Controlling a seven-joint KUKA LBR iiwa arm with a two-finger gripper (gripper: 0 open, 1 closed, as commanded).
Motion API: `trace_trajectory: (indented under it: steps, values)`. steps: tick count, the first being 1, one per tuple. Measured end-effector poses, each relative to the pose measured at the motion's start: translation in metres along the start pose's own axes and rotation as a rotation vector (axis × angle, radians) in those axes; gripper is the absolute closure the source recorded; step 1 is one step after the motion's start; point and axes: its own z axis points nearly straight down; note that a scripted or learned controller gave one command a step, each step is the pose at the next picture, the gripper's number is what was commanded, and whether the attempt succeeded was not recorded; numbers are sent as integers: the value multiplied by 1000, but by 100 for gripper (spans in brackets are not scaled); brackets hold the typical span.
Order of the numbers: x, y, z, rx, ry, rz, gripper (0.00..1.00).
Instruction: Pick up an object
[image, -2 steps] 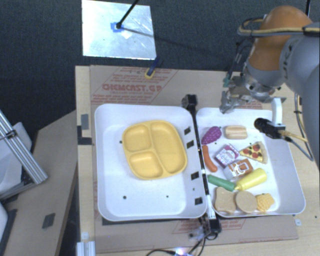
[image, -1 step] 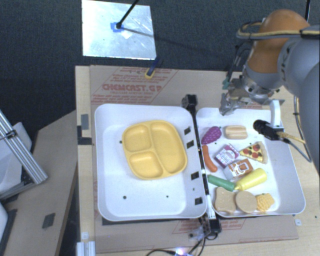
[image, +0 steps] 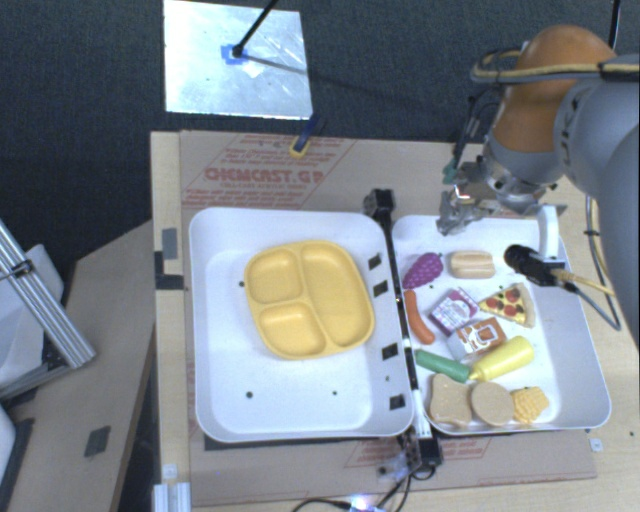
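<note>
My gripper (image: 452, 215) hangs over the far edge of the right bin (image: 590, 385), above and a little left of a beige bread roll (image: 471, 264). Nothing shows between its fingers. In that bin lie a purple grape bunch (image: 424, 268), an orange hot dog (image: 417, 316), a purple snack packet (image: 455, 308), a pizza slice (image: 510, 303), a brown packet (image: 480, 335), a yellow mustard bottle (image: 505, 357), a green cucumber (image: 442, 365), a bread slice (image: 451, 401), a round cookie (image: 491, 403) and a yellow waffle piece (image: 530, 403).
The left bin (image: 215, 400) holds a yellow divided plate (image: 305, 297). A black divider (image: 395, 320) runs between the two bins. The grey and orange arm (image: 560, 90) fills the upper right. A shiny metal sheet (image: 238, 60) lies beyond the bench.
</note>
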Motion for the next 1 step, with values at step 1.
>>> trace_trajectory:
  steps: [1]
  values:
    - [5, -3, 1, 0, 0, 0, 100]
